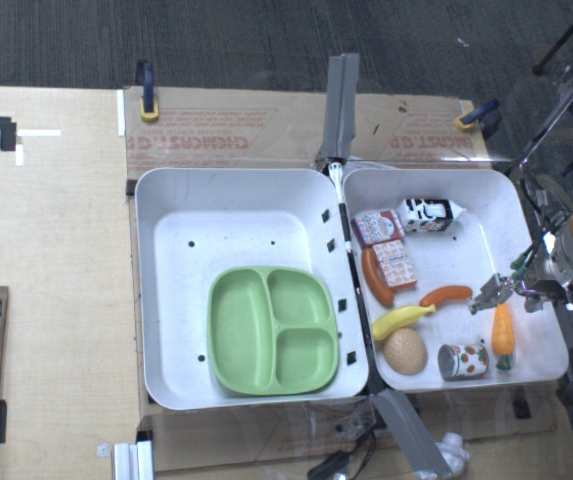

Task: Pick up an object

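Observation:
The right bin point(511, 193) holds several toy foods. Among them are a black-and-white cow carton point(428, 213), two red-and-white packets point(377, 227) point(396, 264), a brown sausage point(374, 277), an orange-red sausage point(446, 295), a banana point(403, 318), a beige egg point(404, 351), a small can point(463, 361) and an orange carrot point(503, 331). My gripper point(511, 299) hangs at the bin's right side, just above the carrot's top end. Its fingers stand spread and open, and nothing shows between them.
The left bin point(166, 268) contains a green three-compartment plate point(273, 330). A grey divider post point(341, 108) rises between the bins at the back. Clamps point(146, 93) point(478, 118) sit on the cardboard behind. The arm's body crowds the right edge.

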{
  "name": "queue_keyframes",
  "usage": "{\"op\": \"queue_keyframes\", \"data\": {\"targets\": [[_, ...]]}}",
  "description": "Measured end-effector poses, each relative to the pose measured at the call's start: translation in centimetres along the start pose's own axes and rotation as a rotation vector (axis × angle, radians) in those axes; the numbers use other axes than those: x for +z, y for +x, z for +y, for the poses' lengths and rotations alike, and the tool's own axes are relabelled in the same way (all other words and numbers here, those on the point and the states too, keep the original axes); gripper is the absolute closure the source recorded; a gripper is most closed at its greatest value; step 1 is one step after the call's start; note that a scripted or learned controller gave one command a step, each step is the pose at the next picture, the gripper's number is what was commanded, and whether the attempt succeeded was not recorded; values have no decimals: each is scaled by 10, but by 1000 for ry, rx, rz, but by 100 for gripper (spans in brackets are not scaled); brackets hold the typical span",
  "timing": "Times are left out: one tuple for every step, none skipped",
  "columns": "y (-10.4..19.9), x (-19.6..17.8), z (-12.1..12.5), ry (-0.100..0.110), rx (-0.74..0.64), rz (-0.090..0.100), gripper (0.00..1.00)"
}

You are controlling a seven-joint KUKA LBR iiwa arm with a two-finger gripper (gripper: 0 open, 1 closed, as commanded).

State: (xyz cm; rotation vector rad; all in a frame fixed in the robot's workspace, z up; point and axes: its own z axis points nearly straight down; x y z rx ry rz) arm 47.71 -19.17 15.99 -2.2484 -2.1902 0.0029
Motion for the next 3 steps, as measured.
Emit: {"op": "queue_keyframes", "data": {"targets": [[-13, 69, 0, 0, -156, 1, 0], [-13, 61, 1, 0, -153, 1, 100], [70, -51, 44, -1, 170, -2, 100]]}}
